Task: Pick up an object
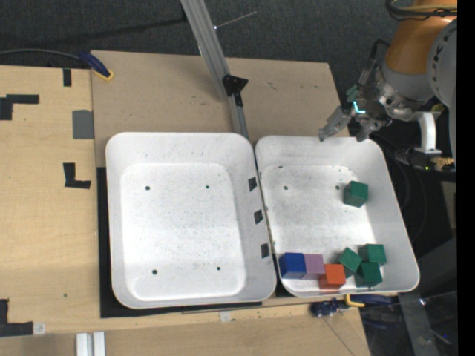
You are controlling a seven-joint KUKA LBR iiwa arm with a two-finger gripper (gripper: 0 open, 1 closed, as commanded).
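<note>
A small orange plastic cube (335, 274) sits nearest the camera in the right white bin (312, 154), clustered with others. The end effector (335, 127) hovers over the far rim; its spread cannot be told. The lone green cube (355, 193), skewed, without long axis, offers the cleanest descent.

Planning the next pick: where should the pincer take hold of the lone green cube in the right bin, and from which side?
Grip the lone green cube across two opposite flat faces, coming straight down from above. It sits apart from the clustered blocks, with bare bin floor all around, so probably nothing crowds the pincer.
</note>
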